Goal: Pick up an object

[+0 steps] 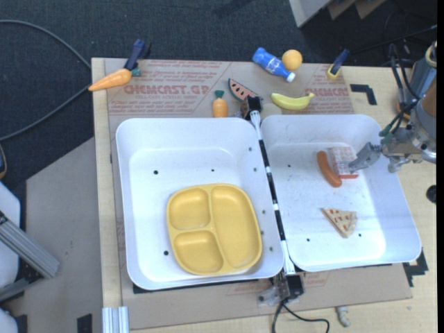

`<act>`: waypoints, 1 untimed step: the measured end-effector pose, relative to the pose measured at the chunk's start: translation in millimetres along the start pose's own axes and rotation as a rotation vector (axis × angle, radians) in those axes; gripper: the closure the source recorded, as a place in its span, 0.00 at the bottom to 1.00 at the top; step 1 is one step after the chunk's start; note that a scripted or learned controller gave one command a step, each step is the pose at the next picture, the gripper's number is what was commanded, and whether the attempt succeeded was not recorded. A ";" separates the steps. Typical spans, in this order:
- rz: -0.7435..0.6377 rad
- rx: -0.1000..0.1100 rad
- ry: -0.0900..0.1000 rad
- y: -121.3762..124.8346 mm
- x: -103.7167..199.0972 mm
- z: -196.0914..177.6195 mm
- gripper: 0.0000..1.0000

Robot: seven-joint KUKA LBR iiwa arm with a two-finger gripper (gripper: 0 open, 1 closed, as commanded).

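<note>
A grey robot arm reaches in over the right white bin [388, 186], its gripper [363, 159] low at the bin's right-hand wall. Whether the tool is spread or pressed together cannot be told from this view; only a grey tip shows, pointing toward a small pale pink-and-white block [339, 159] that lies in the upper middle of that bin. The tip appears to touch or nearly touch the block's right side, and nothing is seen pinched in it.

Just left of the block, touching it, lies a toy sausage [329, 169], orange-red and set at a slant. Nearer the front of the same bin, well apart from the sausage, lies a toy sandwich wedge [340, 221], tan with a waffle-like face.

The left white bin [139, 158] sits edge to edge with the right one. It holds a yellow divided plate [214, 227] with three compartments, resting in the bin's front half.

Behind the right bin, on the cardboard sheet [173, 89] that covers the bench, lie a toy banana [292, 101], a blue bottle [272, 64] and an orange ball [292, 59], close together. Farther left along the same sheet lie a watermelon slice [240, 89], a small orange-coloured toy [220, 107] and, at the far corner, a toy carrot [111, 80].
</note>
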State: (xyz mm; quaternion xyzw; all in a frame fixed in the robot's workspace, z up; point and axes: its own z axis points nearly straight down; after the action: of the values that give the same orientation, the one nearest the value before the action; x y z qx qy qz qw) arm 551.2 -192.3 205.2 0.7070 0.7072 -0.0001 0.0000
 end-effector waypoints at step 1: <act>-0.001 -0.010 -0.002 35.6 33.3 116.3 0.00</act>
State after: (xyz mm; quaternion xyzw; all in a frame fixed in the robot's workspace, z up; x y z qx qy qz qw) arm 586.8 -159.0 88.8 0.7065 0.7077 0.0027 0.0040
